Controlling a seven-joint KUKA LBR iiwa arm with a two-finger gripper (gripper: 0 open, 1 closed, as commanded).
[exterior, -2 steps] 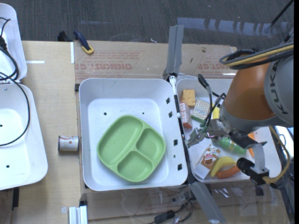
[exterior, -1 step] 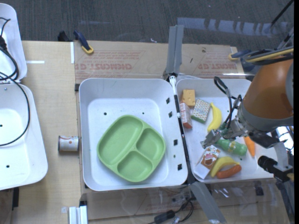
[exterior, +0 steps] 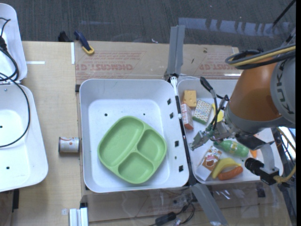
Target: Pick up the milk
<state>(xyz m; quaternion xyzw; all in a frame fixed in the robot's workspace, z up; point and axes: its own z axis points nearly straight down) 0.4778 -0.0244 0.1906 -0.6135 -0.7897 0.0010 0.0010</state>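
Observation:
A small red and white carton (exterior: 186, 116), which looks like the milk, lies along the left wall of the right bin (exterior: 184, 147). My gripper (exterior: 201, 139) hangs low over the middle of that bin, below and to the right of the carton and apart from it. Nothing is visibly held in it. The grey arm with its orange band (exterior: 251, 98) covers the bin's right part.
Near the gripper lie a yellow block (exterior: 190, 98), a patterned box (exterior: 202, 111), a green bottle (exterior: 231, 148), a fruit-printed carton (exterior: 210, 160), a banana (exterior: 225, 165) and an orange-red piece (exterior: 231, 173). The left bin (exterior: 89, 126) holds a green divided plate (exterior: 132, 149).

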